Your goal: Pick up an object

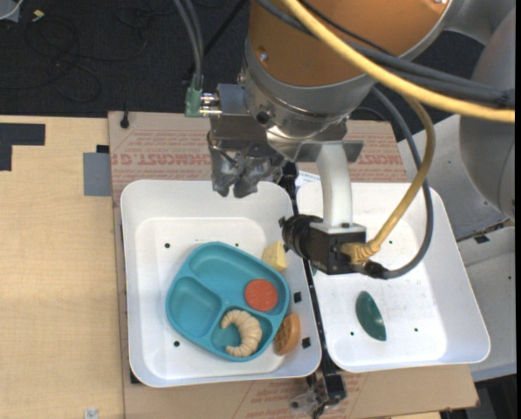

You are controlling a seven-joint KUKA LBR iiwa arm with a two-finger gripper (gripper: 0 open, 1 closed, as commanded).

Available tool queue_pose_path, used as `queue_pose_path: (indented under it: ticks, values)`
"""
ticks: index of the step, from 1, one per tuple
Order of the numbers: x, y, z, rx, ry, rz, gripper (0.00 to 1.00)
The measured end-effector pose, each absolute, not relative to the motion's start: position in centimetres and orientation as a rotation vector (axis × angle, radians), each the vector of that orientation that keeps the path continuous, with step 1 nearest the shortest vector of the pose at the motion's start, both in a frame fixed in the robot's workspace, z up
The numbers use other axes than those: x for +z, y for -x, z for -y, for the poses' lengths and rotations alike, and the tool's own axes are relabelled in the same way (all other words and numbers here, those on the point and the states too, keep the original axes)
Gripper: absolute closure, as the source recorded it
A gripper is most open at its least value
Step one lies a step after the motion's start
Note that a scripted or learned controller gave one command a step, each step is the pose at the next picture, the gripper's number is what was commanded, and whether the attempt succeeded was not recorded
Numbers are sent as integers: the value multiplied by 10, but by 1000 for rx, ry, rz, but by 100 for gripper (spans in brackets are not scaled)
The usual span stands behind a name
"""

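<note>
- Hand [236, 182]: dark fingers hang over the left bin's [147, 225] far rim; how far open, cannot tell; nothing seen in it.
- Left bin: teal plate [190, 308] bearing tomato [262, 295] and croissant [243, 332].
- Right bin [443, 321]: green leaf [371, 315].
- Bench [42, 269]: tan board.

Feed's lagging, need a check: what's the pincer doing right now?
Pincer: above the left bin's far edge; open or shut cannot be told; nothing seen in it.
</note>
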State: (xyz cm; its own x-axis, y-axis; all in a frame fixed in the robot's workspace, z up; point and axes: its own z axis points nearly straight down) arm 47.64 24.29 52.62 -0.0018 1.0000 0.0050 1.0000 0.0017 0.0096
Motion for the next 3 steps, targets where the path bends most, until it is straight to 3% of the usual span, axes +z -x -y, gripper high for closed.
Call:
queue_pose_path:
  ticks: [1, 2, 3]
  values:
    - [295, -474, -208, -29, -2229, -2223, 100]
    - [324, -476, -116, -6, -2231, -2212, 100]
    - [388, -476, -123, 4, -2219, -2222, 100]
